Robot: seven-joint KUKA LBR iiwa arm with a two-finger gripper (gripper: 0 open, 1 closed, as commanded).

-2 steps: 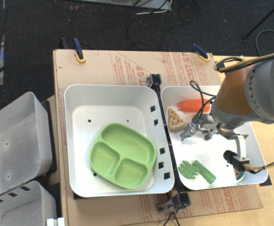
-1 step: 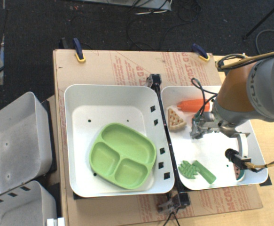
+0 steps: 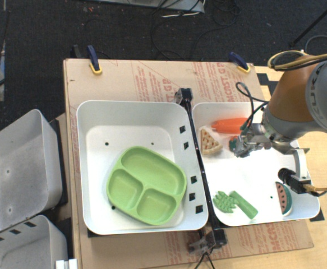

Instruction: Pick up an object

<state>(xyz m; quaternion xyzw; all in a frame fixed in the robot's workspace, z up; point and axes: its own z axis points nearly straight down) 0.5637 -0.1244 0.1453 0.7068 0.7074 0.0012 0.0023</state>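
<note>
Hiding part of the carrot, the tool blurs.

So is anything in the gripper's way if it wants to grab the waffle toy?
Nothing visible is. The gripper sits in the right bin, just right of the waffle wedge, with bare white floor between them. The orange carrot lies close behind the waffle, not between the two.

A brown bench holds two white bins side by side; the left bin and the right bin touch in the middle.
</note>
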